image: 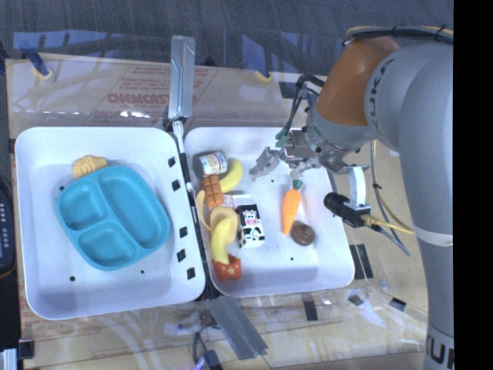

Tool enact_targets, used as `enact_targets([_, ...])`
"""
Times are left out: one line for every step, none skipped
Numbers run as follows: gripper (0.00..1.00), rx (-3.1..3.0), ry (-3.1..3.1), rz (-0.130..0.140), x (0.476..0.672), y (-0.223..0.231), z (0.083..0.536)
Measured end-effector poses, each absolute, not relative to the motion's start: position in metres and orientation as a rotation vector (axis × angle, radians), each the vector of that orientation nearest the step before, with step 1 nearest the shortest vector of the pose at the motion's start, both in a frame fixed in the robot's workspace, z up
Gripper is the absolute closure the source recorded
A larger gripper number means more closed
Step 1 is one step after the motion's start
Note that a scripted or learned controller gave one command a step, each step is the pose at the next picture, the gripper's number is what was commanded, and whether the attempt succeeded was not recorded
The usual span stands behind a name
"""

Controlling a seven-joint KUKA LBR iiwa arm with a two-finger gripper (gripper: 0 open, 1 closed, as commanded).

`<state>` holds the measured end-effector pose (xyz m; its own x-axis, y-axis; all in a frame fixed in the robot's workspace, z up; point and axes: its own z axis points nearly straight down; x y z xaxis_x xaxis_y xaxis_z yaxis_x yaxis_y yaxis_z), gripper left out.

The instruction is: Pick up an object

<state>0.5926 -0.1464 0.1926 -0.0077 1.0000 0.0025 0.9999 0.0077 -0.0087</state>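
- The gripper [279, 159] hangs over the back part of the right bin [333, 262], above the toy food and just behind the carrot's green top.
- One metal finger points left toward the can; I cannot tell how far the fingers stand apart, and nothing is seen between them.
- So no object is lifted yet — the pick itself is still to do, as far as this view shows.
- Candidates all lie in the right bin: the carrot [290, 210] closest to the tool, a brown round piece [303, 234] just beside the carrot's tip, a small cow-print carton [249, 227], two bananas [223, 233], a red piece [230, 268] at the front, and a can [212, 163] near the back left.
- The left bin [38, 284] holds a blue divided plate [114, 216] with a yellow corn piece [89, 164] at its back edge — well apart from the arm.
- What remains, in my judgement: come down on one item, close, and raise it clear of the bin.
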Motion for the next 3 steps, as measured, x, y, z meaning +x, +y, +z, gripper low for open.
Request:
enact_targets([0.0, -2.108, -2.325, 0.001, 0.605, -0.178, 0.091])
enact_targets([0.0, -1.699, -2.642, 0.001, 0.658, -0.209, 0.104])
enact_targets([0.0, -1.644, -2.672, 0.0, 0.59, -0.209, 0.091])
